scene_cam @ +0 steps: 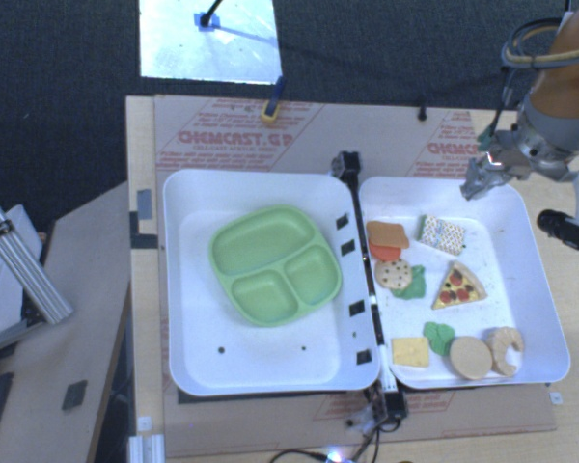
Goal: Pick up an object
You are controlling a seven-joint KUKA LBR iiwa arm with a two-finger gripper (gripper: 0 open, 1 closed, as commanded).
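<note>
Over the far right corner of the right bin (545,302) hangs my tool (482,177), above the rim and clear of everything inside. Whether it is spread or closed I cannot tell from this angle, and I see nothing in its grip.

Both white bins sit side by side on the table (386,128). In the left bin (188,350) lies a green divided tray (275,265) with three compartments, set at a slant near the bin's middle.

All the small toy foods are in the right bin. At its far left lies a sandwich piece (388,238), brown over red. Just right of that is a white patterned cracker (442,233), the item closest to my tool yet still apart from it. Nearer the middle a chocolate-chip cookie (394,275) rests against a green leaf (414,283), with a pizza slice (458,287) to their right. Along the near side sit a yellow cheese square (410,352), another green piece (440,337), a round tan disc (471,357) and a pale curled piece (507,348) touching the disc.
</note>
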